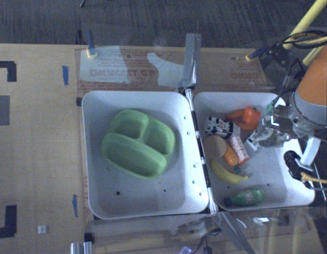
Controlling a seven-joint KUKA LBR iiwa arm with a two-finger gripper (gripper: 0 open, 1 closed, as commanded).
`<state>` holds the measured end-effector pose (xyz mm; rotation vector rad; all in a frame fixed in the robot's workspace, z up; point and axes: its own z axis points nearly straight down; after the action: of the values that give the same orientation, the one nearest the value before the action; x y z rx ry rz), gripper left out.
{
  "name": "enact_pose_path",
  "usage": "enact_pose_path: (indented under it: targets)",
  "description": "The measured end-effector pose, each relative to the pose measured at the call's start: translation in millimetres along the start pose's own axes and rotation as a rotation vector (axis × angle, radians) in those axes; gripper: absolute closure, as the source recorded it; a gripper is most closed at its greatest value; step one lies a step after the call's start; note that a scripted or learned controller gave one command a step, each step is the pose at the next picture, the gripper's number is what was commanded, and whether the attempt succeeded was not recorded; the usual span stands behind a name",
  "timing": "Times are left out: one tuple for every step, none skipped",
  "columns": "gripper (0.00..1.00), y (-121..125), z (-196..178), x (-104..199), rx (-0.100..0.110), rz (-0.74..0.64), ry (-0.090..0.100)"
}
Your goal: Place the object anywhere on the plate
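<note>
Green plate [138,142]: one; banana [229,174]: one; bottle [247,197]: one.

A pale green plate [138,143] lay in a white bin [94,189]; at 3 o'clock, a second white bin [274,192] held a yellow banana [229,174], green bottle [248,197], orange pepper [246,117] and black-and-white carton [217,126] on the tan desk [36,157].

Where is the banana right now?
The banana lies in the right bin, near its left wall, below the orange carton and above the green bottle.
</note>
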<state>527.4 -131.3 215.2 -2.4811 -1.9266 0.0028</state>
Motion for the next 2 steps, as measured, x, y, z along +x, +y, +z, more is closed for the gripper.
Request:
enact_pose_path:
  targets:
    - [1.00, 0, 31, 76, 0.003, 0.094, 0.002]
    - [1.00, 51, -35, 164, -0.002, -0.108, 0.000]
